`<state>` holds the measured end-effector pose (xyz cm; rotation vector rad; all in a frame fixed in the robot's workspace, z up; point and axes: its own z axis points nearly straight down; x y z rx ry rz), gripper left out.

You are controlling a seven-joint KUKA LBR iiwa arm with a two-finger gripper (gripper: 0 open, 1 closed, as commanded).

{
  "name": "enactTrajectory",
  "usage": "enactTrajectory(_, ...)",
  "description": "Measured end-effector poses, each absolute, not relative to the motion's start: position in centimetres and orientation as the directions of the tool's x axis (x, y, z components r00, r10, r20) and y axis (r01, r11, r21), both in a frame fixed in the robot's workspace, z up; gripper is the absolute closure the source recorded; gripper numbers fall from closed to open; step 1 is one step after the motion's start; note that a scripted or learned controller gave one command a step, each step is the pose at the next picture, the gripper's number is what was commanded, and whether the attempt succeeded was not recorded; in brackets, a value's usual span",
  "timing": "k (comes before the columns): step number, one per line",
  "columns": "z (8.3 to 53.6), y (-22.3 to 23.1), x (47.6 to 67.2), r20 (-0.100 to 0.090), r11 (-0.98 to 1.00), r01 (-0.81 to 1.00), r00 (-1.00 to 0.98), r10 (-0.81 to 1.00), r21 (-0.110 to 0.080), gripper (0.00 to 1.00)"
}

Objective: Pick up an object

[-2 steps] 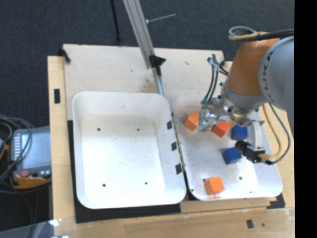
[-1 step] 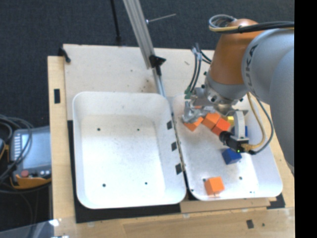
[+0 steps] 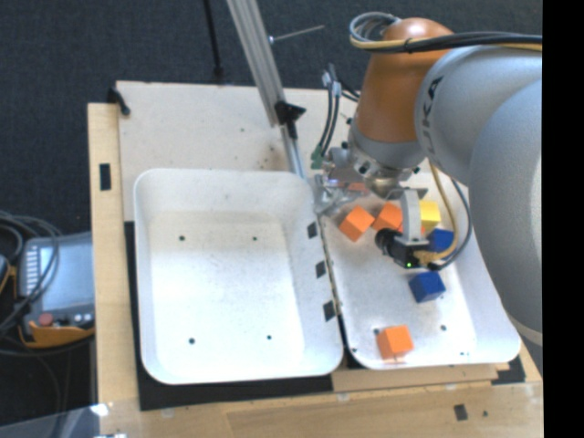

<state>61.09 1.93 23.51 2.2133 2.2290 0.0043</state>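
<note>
Down low over the orange block (image 3: pixel 357 223) in the right bin (image 3: pixel 474 336), end effector (image 3: pixel 351 194) grip impossible to tell.

Arm (image 3: pixel 456 89) over right bin (image 3: pixel 456 345); orange (image 3: pixel 358 224), yellow (image 3: pixel 427 214), blue blocks (image 3: pixel 426 286) inside; left bin (image 3: pixel 228 272) beside it.
</note>
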Motion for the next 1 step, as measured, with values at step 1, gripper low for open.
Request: enactTrajectory(1, 24.51, 7.68, 62.44, 0.002, 0.008, 1.0, -0.008, 1.0, 0.002, 1.0)
